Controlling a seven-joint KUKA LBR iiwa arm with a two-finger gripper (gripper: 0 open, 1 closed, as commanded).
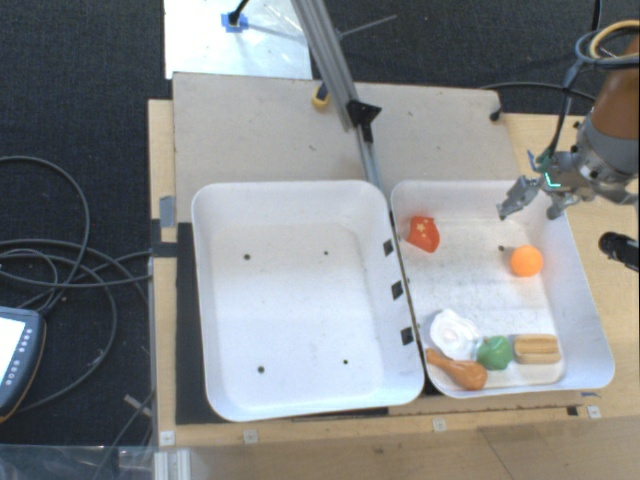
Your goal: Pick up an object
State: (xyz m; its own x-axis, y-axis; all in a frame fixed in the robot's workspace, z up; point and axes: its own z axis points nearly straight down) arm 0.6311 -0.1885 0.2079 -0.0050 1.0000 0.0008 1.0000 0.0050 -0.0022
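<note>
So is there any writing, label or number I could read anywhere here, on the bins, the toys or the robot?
None can be read.
The lit screen of the grey handheld device at the left edge is too blurred to read.
The small black marks on the rim between the two shallow white bins are plain patches, without letters.

Right bin (pixel 585 308): orange ball (pixel 526 260), red piece (pixel 423 233) upper part; white lump (pixel 455 334), green ball (pixel 493 350), bun (pixel 537 348), drumstick (pixel 458 368) near front.

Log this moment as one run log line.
gripper: open, above right bin far edge | holding: nothing | nearest: orange ball
</note>
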